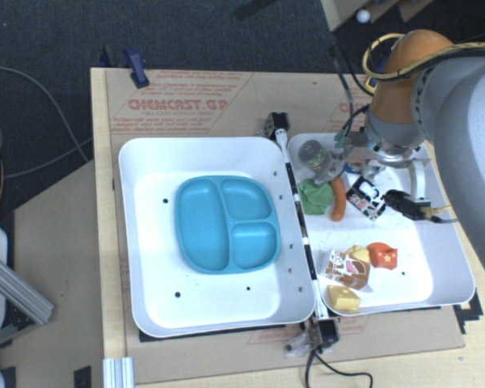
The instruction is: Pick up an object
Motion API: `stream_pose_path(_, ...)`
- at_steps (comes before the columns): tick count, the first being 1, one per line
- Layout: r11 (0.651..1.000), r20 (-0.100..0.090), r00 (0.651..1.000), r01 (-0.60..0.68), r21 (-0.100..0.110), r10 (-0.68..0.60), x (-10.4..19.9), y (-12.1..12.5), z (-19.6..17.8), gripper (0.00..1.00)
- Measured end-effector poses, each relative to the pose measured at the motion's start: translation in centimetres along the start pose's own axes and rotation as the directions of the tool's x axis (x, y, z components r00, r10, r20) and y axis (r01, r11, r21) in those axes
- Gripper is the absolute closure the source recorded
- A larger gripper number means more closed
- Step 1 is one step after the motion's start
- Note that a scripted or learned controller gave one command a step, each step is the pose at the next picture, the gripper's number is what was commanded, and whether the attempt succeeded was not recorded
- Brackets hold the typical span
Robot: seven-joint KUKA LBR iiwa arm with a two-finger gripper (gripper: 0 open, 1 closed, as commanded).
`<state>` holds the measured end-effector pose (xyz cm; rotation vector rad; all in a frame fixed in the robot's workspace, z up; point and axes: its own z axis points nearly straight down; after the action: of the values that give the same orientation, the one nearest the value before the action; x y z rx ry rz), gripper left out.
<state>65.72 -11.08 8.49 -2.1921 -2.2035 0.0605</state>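
One orange carrot (338, 200) lies lengthwise, pointing up the right bin (436, 281); whether the gripper (339, 162) pinches, I cannot tell

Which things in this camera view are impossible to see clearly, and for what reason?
- Gripper: the wrist above covers it, so its fingers are unclear in the camera view.
- Right bin, far part: hidden under the arm.
- Green object and orange stick-like object: too small and blurred to identify.
- Wrapped items near the front: labels are unreadable.
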Motion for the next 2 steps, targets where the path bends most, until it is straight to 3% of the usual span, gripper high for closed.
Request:
stream_pose_path(1,0.998,-0.002,1.0,-0.005,-0.057,0.005,-0.6,-3.2,-0.1,0.0)
stream_pose_path(2,0.998,0.0,1.0,-0.005,-0.061,0.005,-0.6,-3.1,-1.3,1.0)
